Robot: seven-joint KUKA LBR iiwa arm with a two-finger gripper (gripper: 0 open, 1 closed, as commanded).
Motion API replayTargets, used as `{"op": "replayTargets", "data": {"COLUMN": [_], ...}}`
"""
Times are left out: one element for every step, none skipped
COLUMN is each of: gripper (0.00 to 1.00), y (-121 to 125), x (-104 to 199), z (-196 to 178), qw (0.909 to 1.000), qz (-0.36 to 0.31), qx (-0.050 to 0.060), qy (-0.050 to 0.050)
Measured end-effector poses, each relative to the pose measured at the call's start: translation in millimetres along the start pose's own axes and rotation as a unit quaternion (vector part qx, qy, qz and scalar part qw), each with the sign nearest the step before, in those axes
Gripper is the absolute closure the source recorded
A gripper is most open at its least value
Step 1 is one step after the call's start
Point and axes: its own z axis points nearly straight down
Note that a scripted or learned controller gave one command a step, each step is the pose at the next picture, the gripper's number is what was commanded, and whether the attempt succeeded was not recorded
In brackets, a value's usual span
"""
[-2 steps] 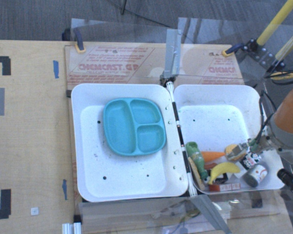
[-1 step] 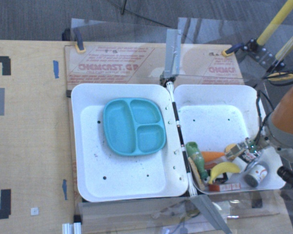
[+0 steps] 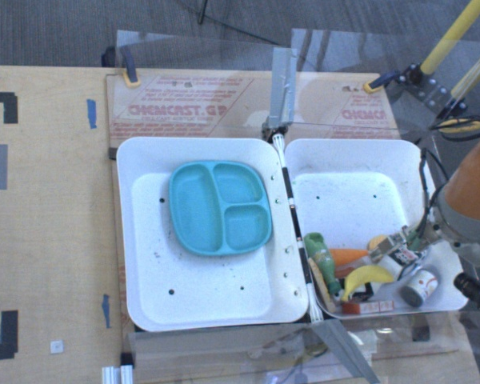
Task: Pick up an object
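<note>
A: Banana (image 3: 368,278), yellow and curved, lies in the near part of the right bin (image 3: 344,162), in a heap of small things. What is around it?

B: Nearest of all, a small grey and white can (image 3: 418,288) lies on its side to the banana's right. A green object (image 3: 323,264) lies along the left wall, and an orange carrot-like piece (image 3: 348,255) sits just beyond the banana, touching the pile.

A: And the gripper?

B: The gripper (image 3: 402,249) is low over the heap's right side, just beyond the banana. I cannot tell whether it is spread or pressed together, and nothing is clearly held.

A: How should the pick go?

B: My judgement: choose one piece standing proud of the pile, come straight down on its narrow width, and avoid the bin wall. The clutter may let things slip or two pieces be caught together.

A: Farther off?

B: The left bin (image 3: 144,294) holds a turquoise divided plate (image 3: 221,207), flat, towards its far side. Beyond both bins lies printed cardboard (image 3: 180,106).
</note>
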Motion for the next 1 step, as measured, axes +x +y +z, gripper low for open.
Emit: {"op": "replayTargets", "data": {"gripper": [0.00], "y": [12.0], "x": [-3.4], "z": [-4.1], "qw": [0.9994], "qz": [-0.023], "qx": [0.021], "qy": [0.017]}}
